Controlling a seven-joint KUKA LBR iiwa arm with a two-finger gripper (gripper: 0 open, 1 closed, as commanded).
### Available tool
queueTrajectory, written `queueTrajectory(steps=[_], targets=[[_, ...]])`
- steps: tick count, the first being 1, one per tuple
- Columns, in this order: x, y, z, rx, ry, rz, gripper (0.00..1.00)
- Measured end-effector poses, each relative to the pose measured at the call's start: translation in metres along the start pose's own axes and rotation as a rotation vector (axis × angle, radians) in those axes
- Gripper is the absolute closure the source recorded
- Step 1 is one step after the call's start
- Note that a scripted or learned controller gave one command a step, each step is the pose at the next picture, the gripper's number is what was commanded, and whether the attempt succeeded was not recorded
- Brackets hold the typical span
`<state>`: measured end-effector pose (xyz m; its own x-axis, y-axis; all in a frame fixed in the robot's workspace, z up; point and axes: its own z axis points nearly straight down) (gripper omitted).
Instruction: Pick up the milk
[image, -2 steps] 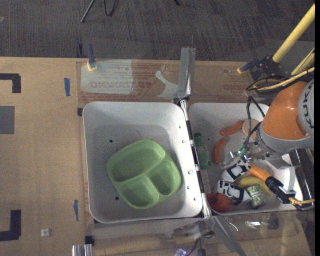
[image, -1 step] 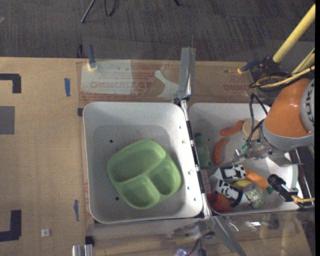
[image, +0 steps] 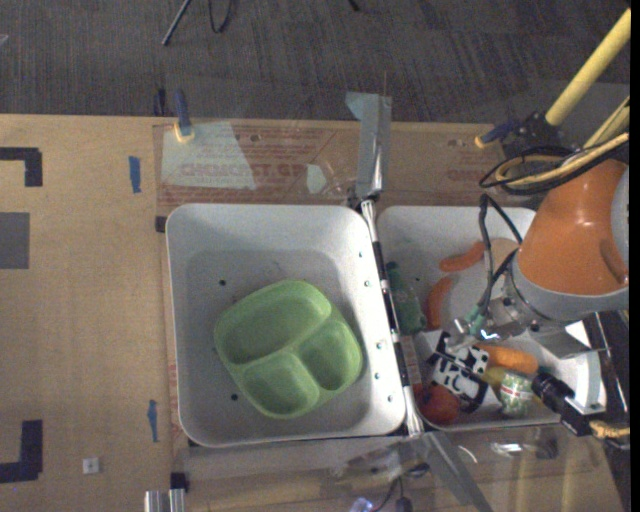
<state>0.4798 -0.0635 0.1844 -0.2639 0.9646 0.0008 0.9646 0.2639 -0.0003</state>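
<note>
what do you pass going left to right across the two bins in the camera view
left bin → green divided plate → green bottle lying by the right bin's left wall → black-and-white milk carton → arm's orange band. The other food items bunch around the carton, so they are left out.

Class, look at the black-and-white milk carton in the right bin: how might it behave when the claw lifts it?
The milk carton looks boxy and flat-sided, so it probably stays stiff and won't roll. It lies tilted among crowded toy food, a red tomato and an orange carrot, so it may snag or shift. As a toy, it is likely light.
</note>
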Motion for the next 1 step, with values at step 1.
queueTrajectory(steps=[1], targets=[[0.0717, 0.0195, -0.0070, -0.001, -0.001, 0.135, 1.00]])
